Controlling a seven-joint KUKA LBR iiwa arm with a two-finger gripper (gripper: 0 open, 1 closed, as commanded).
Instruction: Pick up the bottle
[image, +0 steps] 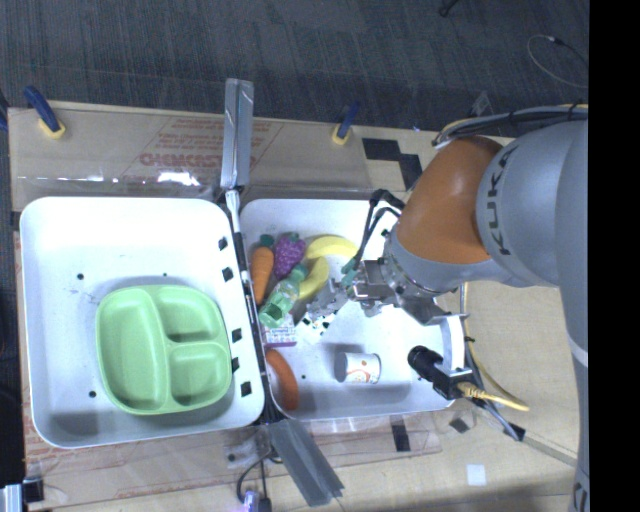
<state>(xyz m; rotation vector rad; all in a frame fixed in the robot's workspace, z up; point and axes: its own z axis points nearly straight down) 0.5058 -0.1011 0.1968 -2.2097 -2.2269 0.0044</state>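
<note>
1. Cardboard covers the worktop (300, 135); its faint red print is unreadable to me.
2. Nearest, a white cup (358, 367) lies in the right bin (400, 400), its marking illegible.
3. My tool (322, 312) is blurred; I cannot tell its spread.
4. Just left, the bottle (280, 302) lies against the carrot (261, 272), label unreadable.
5. "KUKA" shows partly on the arm (500, 215).

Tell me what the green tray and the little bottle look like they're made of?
The green tray looks like matte moulded plastic: one even pale green, rounded corners, three smooth compartments. The bottle seems to be clear, slightly shiny plastic with a green tint and a label near its bottom end, though it is small and partly crowded by the carrot, so that is a guess.
</note>
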